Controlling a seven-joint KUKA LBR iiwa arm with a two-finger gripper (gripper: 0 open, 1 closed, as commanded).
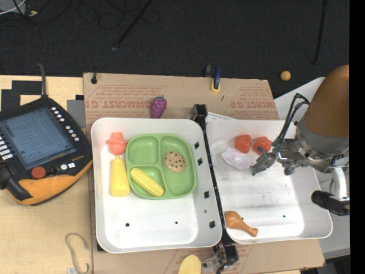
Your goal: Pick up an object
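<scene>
The right bin (268,204) holds two small red toys (243,143) (262,145) side by side near its far edge. A pale, translucent lump (235,158) lies just in front of them, and a brown toy drumstick (240,224) rests at the near left corner. My gripper (275,165) hangs low over the bin's middle right, just right of the pale lump and below the red toys. Its fingers look open with nothing between them.
The left bin (148,224) carries a green divided plate (142,153) with a cookie (175,161) and a corn cob (147,181). Beside the plate are a yellow bottle (118,177) and a pink toy (116,143). Purple grapes (158,107) lie behind the bins, and a teach pendant (40,147) sits far left.
</scene>
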